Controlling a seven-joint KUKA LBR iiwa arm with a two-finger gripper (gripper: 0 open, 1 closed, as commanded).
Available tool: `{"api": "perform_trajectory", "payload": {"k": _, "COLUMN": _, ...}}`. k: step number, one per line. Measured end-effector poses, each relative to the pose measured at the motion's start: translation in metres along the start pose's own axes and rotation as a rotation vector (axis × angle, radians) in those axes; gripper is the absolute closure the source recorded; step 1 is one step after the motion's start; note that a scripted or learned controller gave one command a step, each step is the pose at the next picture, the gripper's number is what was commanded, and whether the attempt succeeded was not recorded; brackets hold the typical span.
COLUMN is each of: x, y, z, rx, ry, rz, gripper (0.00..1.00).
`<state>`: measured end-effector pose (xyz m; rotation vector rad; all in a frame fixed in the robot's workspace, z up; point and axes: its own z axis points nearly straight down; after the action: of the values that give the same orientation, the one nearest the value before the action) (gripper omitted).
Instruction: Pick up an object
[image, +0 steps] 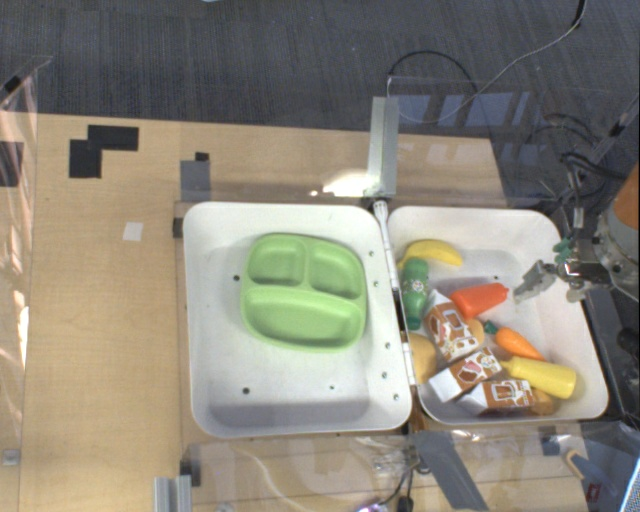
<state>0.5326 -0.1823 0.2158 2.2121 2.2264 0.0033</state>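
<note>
Bins: two shallow white ones side by side on the tabletop (100, 300). Left bin (215, 400), centre-left of frame, holds one green divided tray (303, 290) with three compartments, nothing in them.

Right bin (560, 235), centre-right, holds the pickable clutter, all packed toward its left and lower half:
- 1 yellow banana (432, 251), top of the pile, near the divider between the bins
- 1 green vegetable piece (414, 287) just below the banana, against the bin's left wall
- 1 red-orange wedge (481, 298) mid-bin
- 1 orange carrot (517, 342) below and right of the wedge
- 1 yellow squash-like piece (544, 377) at lower right
- 3 brown-and-white printed packets (455, 330), stacked diagonally from centre to the lower edge; exact count is hard to confirm where they overlap

Claw (535, 280) sits at right of frame over the upper-right part of the right bin, just right of the red-orange wedge, apart from it. Nothing visible between its fingers; whether they are wide or narrow I cannot tell at this resolution.
</note>
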Motion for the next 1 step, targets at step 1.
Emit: {"api": "perform_trajectory", "payload": {"k": 1, "x": -0.0237, "y": -0.0167, "z": 0.1106, "rx": -0.021, "ry": -0.005, "rz": 0.123, "gripper": 0.0}}
